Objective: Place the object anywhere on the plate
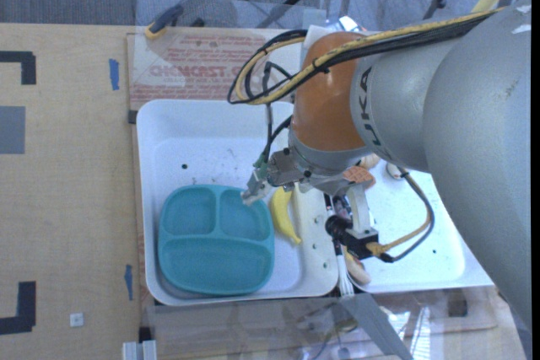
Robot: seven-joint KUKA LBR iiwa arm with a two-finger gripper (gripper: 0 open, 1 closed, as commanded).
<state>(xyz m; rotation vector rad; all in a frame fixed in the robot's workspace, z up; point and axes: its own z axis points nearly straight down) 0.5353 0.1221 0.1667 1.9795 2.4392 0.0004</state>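
Observation:
A teal divided plate [217, 240] lies in the front part of the left bin [181, 139]. Just off the plate's right rim, a yellow banana [285, 217] rests on the bin floor. My gripper [256, 190] hangs low over the plate's upper right corner, right beside the banana's upper end. The orange-banded wrist [333, 101] above hides most of it. Whether the banana is touched by the gripper cannot be made out.
The right bin [426, 253] holds a small orange-pink item [360, 174], a pale piece [394, 171] and a beige item [359, 271] near the divider. Cables [405, 236] loop from the wrist over that bin. The large grey arm [456, 88] covers the right side.

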